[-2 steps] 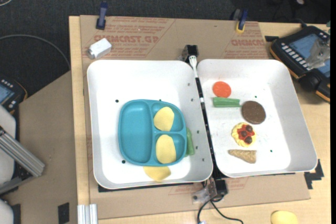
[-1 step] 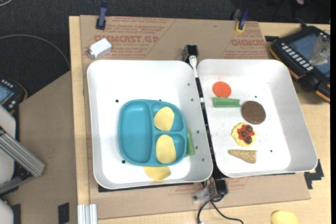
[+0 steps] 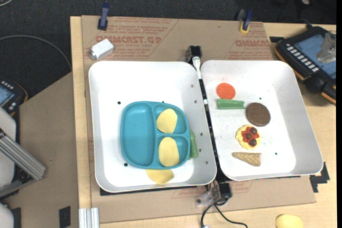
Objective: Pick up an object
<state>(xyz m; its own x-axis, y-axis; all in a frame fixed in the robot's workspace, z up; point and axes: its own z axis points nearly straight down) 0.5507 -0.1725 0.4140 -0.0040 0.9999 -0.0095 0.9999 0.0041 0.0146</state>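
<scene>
Bottom edge of left bin: a soft, pale yellow flat piece (image 3: 160,174) lies just below the tray, against the left bin's (image 3: 101,115) near wall.
Lower right bin: a tan wedge (image 3: 247,158) with a rough, crumbly look, in the right bin (image 3: 288,115).
Above the wedge: a small round yellow piece with red and dark toppings (image 3: 248,136).
Left bin centre: a smooth teal plastic divided tray (image 3: 138,133); two oval yellow pieces (image 3: 166,120) (image 3: 169,151) fill its right compartments; a thin green sliver (image 3: 193,146) sits at its right rim.
Middle right bin: a flat brown disc (image 3: 257,114), touching a green rectangular bar (image 3: 230,105).
Upper right bin: an orange-red round piece (image 3: 225,91).
Gripper: cannot tell its state.
</scene>
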